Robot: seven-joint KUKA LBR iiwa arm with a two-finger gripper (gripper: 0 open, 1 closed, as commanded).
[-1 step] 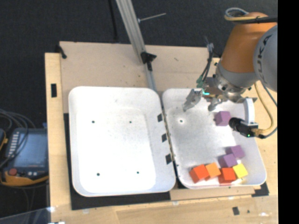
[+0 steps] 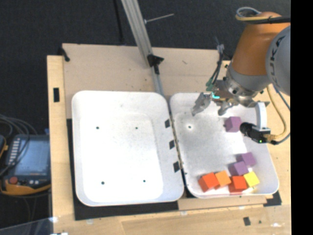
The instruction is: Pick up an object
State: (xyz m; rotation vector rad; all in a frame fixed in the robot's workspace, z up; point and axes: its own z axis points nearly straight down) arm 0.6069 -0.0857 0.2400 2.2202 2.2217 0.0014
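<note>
Right now the two-finger gripper (image 2: 211, 105) of the grey and orange arm hangs over the far part of the right-hand shallow white bin (image 2: 191, 146), close to that bin's far edge. Its two fingers (image 2: 199, 104) are spread apart with nothing between them, so the hand is released and carries no object.

The nearest candidate is a small purple cube (image 2: 233, 124), lying alone on the bin floor toward the right edge. From the gripper it sits to the near-right, close but clearly apart, not under the fingertips. It looks roughly square in outline, so I see no long axis that would force a particular finger alignment.

The other things are bunched in the bin's near right corner: two more purple cubes (image 2: 242, 164), an orange-red block (image 2: 210, 181), a lighter orange block (image 2: 223, 178), another red-orange block (image 2: 238, 183) and a yellow cube (image 2: 251, 179). These touch or nearly touch one another and lie well apart from the gripper, along the near edge.

My judgement is that the lone purple cube is the easier target, since it has free space on all sides for the fingers; the move would need a short shift toward the bin's right edge and the near side before descending. The left-hand white bin (image 2: 88, 180) plays no part.
</note>
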